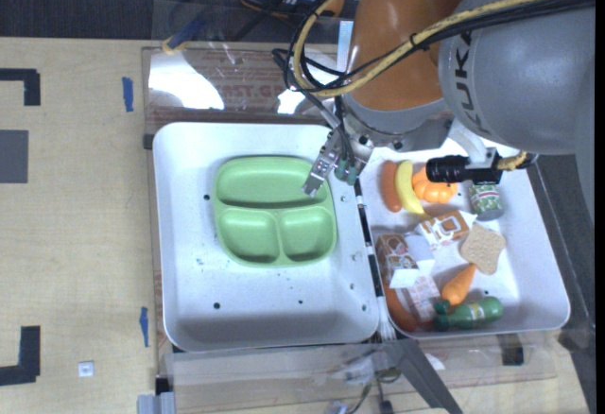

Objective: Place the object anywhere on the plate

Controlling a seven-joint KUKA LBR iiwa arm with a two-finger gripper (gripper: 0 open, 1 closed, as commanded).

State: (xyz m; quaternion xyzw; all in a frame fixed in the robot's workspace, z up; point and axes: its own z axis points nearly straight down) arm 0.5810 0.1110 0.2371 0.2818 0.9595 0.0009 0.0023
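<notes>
A light green divided plate [274,211] lies in the left white bin [189,299]; nothing rests on its three compartments. My gripper [326,172] hangs over the plate's upper right edge, close to the wall between the two bins. No object shows clearly at its tip. The grey arm with its orange band reaches in from the upper right and covers the back of the right bin.
The right bin [548,299] holds several food items: a yellow banana [408,191] beside orange pieces, a small can [488,200], a bread slice [482,250], a carrot [458,284], a green pickle [470,313] and printed packets [444,229].
</notes>
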